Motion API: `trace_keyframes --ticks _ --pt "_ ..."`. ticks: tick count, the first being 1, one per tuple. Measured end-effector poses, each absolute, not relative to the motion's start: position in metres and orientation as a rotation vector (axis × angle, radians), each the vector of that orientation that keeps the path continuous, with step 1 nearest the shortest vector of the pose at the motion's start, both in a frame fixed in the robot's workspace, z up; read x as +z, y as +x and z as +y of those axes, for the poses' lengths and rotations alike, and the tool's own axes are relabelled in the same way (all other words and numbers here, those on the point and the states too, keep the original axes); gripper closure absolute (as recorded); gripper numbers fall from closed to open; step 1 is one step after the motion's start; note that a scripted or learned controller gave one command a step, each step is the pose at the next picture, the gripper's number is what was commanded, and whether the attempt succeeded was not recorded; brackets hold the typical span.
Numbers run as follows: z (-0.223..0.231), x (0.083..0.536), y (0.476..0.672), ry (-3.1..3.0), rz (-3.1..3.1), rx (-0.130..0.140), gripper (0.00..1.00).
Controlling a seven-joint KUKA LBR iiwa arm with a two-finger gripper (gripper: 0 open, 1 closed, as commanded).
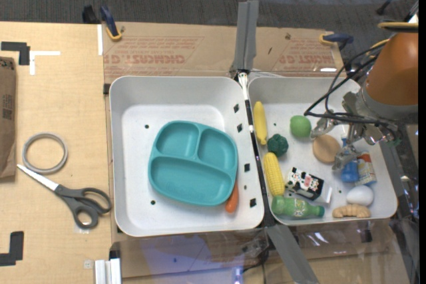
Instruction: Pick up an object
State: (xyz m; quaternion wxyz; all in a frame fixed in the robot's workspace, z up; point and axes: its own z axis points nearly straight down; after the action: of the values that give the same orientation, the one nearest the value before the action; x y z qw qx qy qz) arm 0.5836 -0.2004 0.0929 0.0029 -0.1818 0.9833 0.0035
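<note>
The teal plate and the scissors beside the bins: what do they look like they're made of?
The plate looks like moulded plastic: one even teal colour, soft sheen, rounded dividers forming three compartments. The scissors seem to have bare metal blades, pale and reflective, with grey handles that are probably plastic, though the view leaves that open.

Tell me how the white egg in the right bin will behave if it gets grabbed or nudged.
The egg looks smooth and rounded, so it may slip from a pinch. Nudged, it would probably roll, though the croissant close beside it and the bin wall should stop it soon.
</note>
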Motion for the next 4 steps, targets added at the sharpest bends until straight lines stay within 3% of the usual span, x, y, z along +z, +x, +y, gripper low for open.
trace_keyframes --ticks 1,2,3,4 --pt "-0.202 0.095 0.552 -0.818 3.016 0.031 0.00" --pt "-0.102 0.093 0.569 -0.686 3.060 -0.001 0.00" --pt "-0.146 0.093 0.591 -0.772 3.040 -0.001 0.00" --pt "-0.146 0.093 0.627 -0.862 3.014 -0.001 0.00"
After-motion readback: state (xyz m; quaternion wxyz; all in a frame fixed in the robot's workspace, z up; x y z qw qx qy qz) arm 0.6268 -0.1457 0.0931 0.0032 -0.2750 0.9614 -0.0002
